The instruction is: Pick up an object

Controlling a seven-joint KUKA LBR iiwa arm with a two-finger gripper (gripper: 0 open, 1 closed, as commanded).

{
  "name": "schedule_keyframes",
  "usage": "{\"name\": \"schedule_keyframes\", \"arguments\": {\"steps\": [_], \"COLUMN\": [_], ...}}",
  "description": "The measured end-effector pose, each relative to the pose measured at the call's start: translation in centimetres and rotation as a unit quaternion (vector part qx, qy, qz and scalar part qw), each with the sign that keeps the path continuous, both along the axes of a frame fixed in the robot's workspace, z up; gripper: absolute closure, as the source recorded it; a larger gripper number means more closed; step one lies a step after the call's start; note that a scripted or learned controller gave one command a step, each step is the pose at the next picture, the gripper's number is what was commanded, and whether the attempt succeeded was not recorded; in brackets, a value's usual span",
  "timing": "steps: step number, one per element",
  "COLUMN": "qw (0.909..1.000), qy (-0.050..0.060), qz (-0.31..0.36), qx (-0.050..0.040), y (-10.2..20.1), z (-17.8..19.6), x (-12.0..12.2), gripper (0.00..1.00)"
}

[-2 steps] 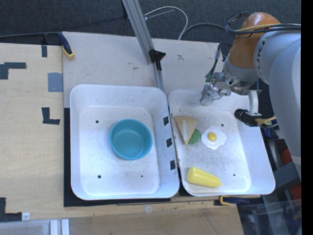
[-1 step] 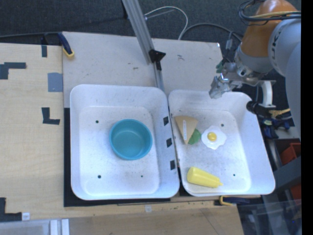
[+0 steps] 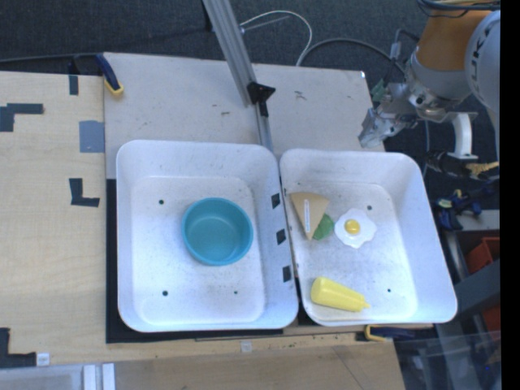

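The gripper [image 3: 375, 130] hangs above the far right corner of the right bin [image 3: 422, 242], just outside its rim, at the end of the grey arm [image 3: 455, 47] with its orange band. Nothing sits between its tips, and whether it is spread or closed cannot be told from this angle.

Inside the right bin, well apart from the gripper, lie three toy foods. A tan wedge with a green edge [image 3: 310, 214] rests near the bin's left wall. Just beside it, to the right, is a fried egg [image 3: 354, 228], white with a yellow yolk. A yellow piece [image 3: 336, 295] lies near the front rim.

The left bin [image 3: 138, 218] holds a blue bowl [image 3: 217, 231], upright, roughly in the middle.

Both bins sit side by side on a pale wooden bench [image 3: 49, 234] with dark tape marks [image 3: 81, 193] on its left part. A metal pole [image 3: 231, 35] slants up from between the bins at the back. Cables [image 3: 325, 51] loop over the dark carpet [image 3: 97, 10] beyond the bench.
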State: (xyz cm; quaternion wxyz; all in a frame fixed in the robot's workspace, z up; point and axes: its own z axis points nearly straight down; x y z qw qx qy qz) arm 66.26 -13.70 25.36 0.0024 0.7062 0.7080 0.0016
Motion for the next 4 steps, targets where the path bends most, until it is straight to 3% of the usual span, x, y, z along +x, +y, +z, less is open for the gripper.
{"name": "schedule_keyframes", "arguments": {"steps": [2,4], "qw": [1.0000,1.0000], "qy": [0.004,0.003], "qz": [0.002,0.002], "qx": [0.0013,0.0014], "y": [11.8,22.7], "z": [-2.7,-1.2], "x": [-0.2,-0.4], "gripper": [1.00,1.00]}}
